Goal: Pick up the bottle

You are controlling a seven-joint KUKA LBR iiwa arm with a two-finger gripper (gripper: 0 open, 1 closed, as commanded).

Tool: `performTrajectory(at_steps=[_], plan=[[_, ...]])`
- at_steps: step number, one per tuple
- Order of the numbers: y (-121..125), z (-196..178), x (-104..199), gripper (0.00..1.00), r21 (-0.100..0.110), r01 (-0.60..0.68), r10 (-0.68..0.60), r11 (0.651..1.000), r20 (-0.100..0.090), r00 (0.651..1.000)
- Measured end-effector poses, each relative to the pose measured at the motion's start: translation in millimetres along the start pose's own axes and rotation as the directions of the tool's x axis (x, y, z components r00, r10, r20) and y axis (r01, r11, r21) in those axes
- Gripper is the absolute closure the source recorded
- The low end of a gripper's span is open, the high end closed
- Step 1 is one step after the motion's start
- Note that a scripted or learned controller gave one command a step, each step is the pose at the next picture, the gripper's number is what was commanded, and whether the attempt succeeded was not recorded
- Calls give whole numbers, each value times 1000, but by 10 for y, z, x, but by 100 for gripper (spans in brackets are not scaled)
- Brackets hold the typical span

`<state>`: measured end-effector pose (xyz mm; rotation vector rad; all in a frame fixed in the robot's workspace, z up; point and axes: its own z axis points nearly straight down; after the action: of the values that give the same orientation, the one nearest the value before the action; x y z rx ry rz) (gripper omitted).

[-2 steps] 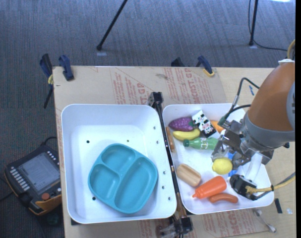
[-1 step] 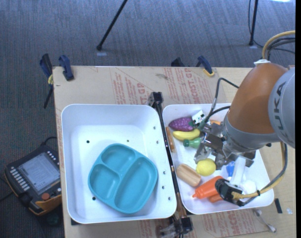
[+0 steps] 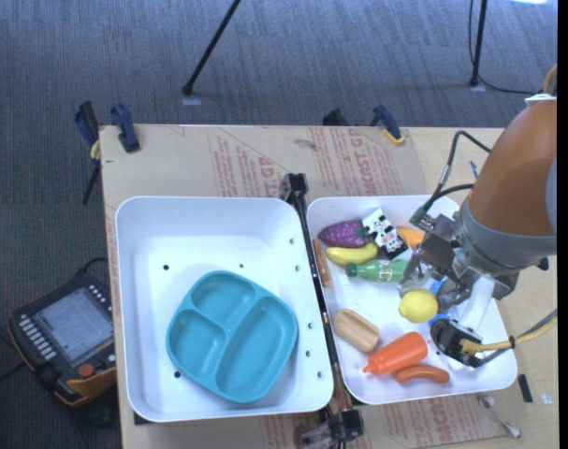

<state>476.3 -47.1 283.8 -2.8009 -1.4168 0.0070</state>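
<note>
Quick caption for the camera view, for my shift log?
Arm's gripper hovers over the right bin beside the green bottle; blue plate in left bin.

Green plastic bottle (image 3: 378,270); yellow round lemon (image 3: 417,306); orange toy carrot (image 3: 396,353); teal three-compartment plate (image 3: 232,336); black-and-white patched toy cow (image 3: 383,232); purple toy eggplant (image 3: 342,233).

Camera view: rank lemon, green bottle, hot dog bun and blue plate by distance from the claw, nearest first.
1. Lemon, in the right bin, right beside the claw.
2. Green bottle, just to the view's left of the claw, lying on its side in the right bin.
3. Hot dog bun, near the right bin's left wall.
4. Blue plate, in the left bin.
</note>
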Motion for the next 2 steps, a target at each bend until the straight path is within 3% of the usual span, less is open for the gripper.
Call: performTrajectory(at_steps=[1,2], plan=[[-178,822,228,100,4,-76,76,997,1,997],[-326,217,443,100,0,-23,23,1000,0,1000]])
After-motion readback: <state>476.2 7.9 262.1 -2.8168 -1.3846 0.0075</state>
